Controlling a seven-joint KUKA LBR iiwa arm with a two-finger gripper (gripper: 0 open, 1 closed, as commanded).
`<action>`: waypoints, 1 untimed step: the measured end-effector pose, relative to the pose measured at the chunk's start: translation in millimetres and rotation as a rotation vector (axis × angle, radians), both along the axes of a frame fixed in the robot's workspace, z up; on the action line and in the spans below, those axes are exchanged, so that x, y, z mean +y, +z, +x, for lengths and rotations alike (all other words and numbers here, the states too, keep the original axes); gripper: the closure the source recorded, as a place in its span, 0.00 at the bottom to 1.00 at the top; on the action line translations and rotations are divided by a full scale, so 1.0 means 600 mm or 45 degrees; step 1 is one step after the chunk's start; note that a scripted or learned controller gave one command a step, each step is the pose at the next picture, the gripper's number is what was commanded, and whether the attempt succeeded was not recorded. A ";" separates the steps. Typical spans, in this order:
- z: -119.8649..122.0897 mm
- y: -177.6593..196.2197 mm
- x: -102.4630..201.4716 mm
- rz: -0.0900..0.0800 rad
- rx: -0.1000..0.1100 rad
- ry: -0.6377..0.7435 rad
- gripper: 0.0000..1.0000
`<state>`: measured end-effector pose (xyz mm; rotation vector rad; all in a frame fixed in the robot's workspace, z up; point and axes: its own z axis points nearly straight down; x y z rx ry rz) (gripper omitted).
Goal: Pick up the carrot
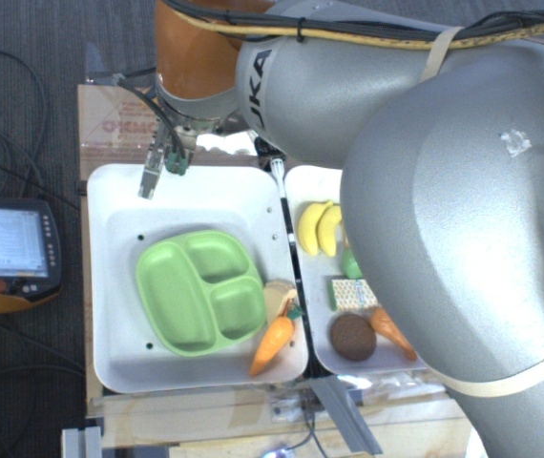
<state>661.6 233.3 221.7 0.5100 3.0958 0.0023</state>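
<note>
I see the pale wooden surface [196, 418] carrying two white bins side by side, the left bin [110, 256] touching the right bin [315, 351].

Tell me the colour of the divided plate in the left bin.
Light green; the divided plate shows plainly in the camera view.

you have open white floor along the far and left sides of the left bin [110, 256]. the green divided plate [200, 292] fills its middle, and the carrot [273, 342] sits pinched between that plate, the near wall and the divider [289, 246].
</note>
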 end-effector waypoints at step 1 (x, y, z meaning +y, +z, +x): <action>-0.071 -0.001 0.000 -0.002 0.005 -0.448 1.00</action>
